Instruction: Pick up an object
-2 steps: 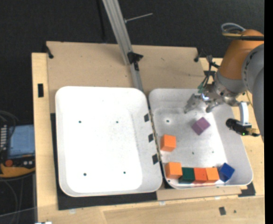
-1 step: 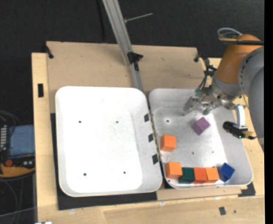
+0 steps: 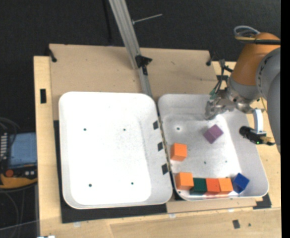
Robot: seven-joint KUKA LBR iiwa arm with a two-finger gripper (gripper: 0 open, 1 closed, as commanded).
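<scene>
In the right bin [image 3: 249,155], 7 small blocks. A purple cube [image 3: 213,133] sits alone near the middle, tilted on the floor, well apart from the rest. An orange cube [image 3: 179,151] lies by the left wall. Along the near wall, a row touching or nearly so: orange [image 3: 185,180], green [image 3: 200,186], orange [image 3: 213,185], orange [image 3: 225,184], blue [image 3: 240,182]. The left bin [image 3: 70,133] is beside it, sharing the centre edge.

Handling, by judgement: the cubes look rigid, light and smooth-faced — no fragility concern. Flat parallel faces suit a 2-finger pinch across opposite sides. The purple cube is the easiest target, with free space on all sides; its rotation calls for aligning the wrist to its faces first. The row blocks are crowded, with little room for a finger between neighbours or against the wall.

The gripper [image 3: 213,110] hangs over the far part of the right bin, above and just beyond the purple cube, apart from it. It appears dark and small at this angle; how wide it is set I cannot tell. Nothing is visible in its grasp, and no contact with any block is seen. Pick not yet made.
</scene>
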